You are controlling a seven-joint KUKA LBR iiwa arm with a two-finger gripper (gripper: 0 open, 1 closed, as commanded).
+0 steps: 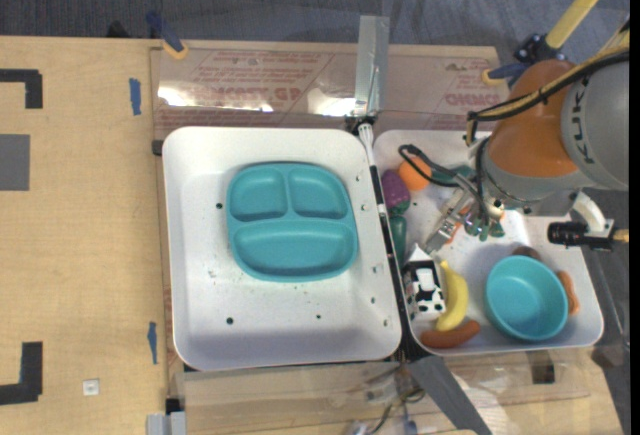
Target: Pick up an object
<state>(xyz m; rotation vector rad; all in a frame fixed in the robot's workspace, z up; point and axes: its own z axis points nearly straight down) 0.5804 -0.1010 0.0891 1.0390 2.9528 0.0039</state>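
Jaws: can't tell whether apart or together, too small and cluttered w/ cables. Gripper (pixel 452 221) hangs low in the right bin (pixel 590 323), tilted, over bare floor; nothing visibly between its tips. Candidates lie around it: purple piece (pixel 392 187) and orange piece (pixel 414 170) to its upper left, banana (pixel 455 295) and black-and-white toy (pixel 428 291) below, teal bowl (pixel 525 296) to the lower right. Left bin (pixel 190 223) carries a teal divided plate (pixel 290 220), prob. a drop spot. Pick looks not yet made.

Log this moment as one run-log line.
arm: over right bin | gripper: low, above bin floor, nothing seen held | nearby: banana, teal bowl | left bin: teal divided plate
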